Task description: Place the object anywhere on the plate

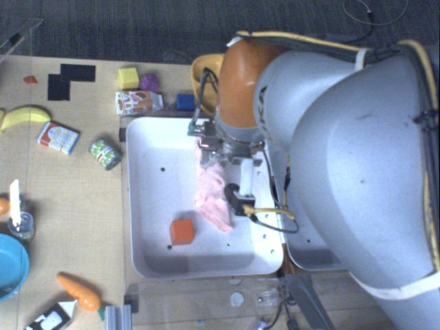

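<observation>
Soft pink crumpled cloth (213, 199) lying mid-right in the left shallow white bin (148, 184), hanging against the tool (227, 167); tool opening impossible to tell. Orange cube (182, 232) sitting nearby. Confirming grip before lifting clear, moving slowly.

Cube (182, 232) and cloth (213, 196) in left bin (148, 184)

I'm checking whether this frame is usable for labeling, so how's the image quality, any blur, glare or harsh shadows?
Camera view: lighting is soft and even, shadows faint inside the left white bin; no strong glare, just a mild sheen on the grey arm. The whole picture is slightly soft, so the pink cloth-like object under the gripper lacks detail. The orange block reads clearly.
</observation>
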Robot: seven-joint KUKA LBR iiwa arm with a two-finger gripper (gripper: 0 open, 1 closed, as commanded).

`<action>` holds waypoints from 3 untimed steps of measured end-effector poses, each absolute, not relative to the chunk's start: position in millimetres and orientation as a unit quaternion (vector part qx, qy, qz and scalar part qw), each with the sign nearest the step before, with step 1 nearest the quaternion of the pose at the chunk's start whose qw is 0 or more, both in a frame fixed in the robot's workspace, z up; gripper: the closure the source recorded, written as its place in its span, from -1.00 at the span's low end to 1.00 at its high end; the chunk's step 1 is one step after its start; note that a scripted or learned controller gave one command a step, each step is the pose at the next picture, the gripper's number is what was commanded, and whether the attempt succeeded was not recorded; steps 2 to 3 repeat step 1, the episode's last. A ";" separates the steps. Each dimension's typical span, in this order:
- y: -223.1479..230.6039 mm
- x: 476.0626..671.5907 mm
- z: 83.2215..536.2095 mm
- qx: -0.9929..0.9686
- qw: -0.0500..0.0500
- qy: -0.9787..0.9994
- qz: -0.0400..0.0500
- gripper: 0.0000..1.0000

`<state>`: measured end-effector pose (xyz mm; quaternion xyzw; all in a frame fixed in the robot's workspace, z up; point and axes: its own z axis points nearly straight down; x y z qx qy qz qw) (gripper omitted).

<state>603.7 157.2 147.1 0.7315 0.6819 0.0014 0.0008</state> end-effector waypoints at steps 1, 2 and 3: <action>233.6 584.3 95.7 0.701 0.001 0.713 0.006 1.00; 233.6 584.3 95.7 0.701 0.001 0.713 0.006 1.00; 233.6 584.3 95.7 0.701 0.001 0.713 0.006 1.00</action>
